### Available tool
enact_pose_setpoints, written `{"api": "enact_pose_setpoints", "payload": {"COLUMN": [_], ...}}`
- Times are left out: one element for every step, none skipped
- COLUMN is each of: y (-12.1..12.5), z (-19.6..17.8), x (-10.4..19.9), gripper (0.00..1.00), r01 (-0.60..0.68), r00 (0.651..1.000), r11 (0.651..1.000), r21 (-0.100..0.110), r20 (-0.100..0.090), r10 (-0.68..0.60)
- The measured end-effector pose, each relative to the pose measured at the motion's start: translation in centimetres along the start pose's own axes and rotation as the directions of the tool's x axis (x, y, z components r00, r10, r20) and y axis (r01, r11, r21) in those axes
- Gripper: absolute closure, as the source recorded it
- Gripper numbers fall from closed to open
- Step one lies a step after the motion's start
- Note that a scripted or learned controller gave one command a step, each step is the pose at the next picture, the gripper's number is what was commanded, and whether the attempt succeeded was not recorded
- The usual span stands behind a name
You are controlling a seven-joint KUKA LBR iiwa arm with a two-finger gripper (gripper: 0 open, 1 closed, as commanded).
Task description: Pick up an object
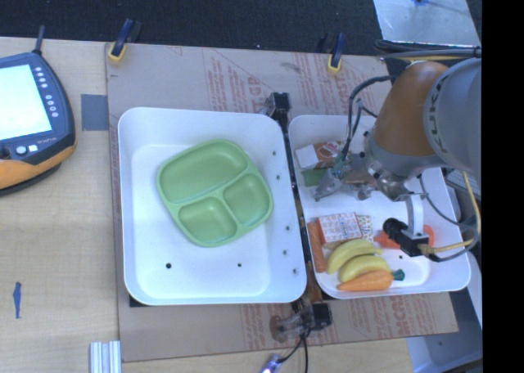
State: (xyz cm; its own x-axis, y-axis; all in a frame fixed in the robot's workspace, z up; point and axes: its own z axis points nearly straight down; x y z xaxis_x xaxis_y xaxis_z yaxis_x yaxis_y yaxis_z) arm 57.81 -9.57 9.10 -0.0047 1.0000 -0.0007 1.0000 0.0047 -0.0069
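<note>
Crowded toys in the right bin [458, 280] are being approached; gripper [340, 173] state cannot be told; a neighbouring banana [354, 252] risks being nudged.

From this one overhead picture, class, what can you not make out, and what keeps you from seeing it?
- Gripper: the arm's wrist hangs over the right bin, so the camera view does not settle whether anything is held.
- Bin items under the arm: the orange-banded wrist hides them.
- Patterned packet: print too small to read.
- Orange piece: partly covered by a black cable fitting.
- Tablet screen: washed out white, cut by the left edge.
</note>
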Motion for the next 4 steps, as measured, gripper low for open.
{"api": "enact_pose_setpoints", "payload": {"y": [5.9, 7.5, 7.5, -0.2], "z": [-0.1, 0.1, 0.1, 0.0], "x": [-1.2, -2.5, -4.5, -2.5], "gripper": [0.0, 0.0, 0.0, 0.0], "r01": [-0.001, 0.002, 0.0, -0.001], "r00": [1.0, 1.0, 1.0, 1.0], "r11": [1.0, 1.0, 1.0, 1.0], "r21": [-0.004, 0.015, 0.015, -0.001], "r20": [-0.001, -0.008, -0.007, 0.0], "r10": [0.001, -0.002, 0.0, 0.001]}}
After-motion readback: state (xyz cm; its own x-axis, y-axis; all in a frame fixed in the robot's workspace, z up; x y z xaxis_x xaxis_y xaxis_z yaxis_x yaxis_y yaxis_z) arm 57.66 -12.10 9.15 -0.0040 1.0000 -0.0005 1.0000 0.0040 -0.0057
